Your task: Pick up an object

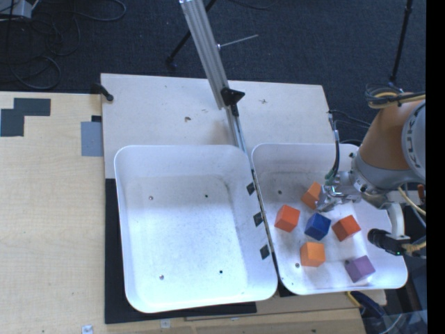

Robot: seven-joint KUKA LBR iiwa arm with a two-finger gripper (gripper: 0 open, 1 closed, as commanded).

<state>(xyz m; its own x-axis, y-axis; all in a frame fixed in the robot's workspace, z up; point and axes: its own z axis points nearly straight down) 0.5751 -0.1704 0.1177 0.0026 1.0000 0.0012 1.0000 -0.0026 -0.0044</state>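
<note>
Now I am in the approach step of a pick, low over the right bin (389,281) and not yet lifting anything. My gripper (328,195) sits just at three o'clock of the small orange cube (311,195) near the bin's middle, close enough that I may be brushing it, though the slant hides whether I am. The blue cube (318,226) lies at six o'clock of my tip, with a red-orange cube (346,227) at four o'clock and another orange one (287,218) at eight o'clock. A further orange cube (312,254) and a purple cube (360,268) lie nearer the front rim. The left bin (132,270) is well apart. How wide my jaws stand I cannot tell; nothing is plainly caught in them. Next, I judge, I must centre over one cube, straddle it and close without nudging its neighbours.
</note>
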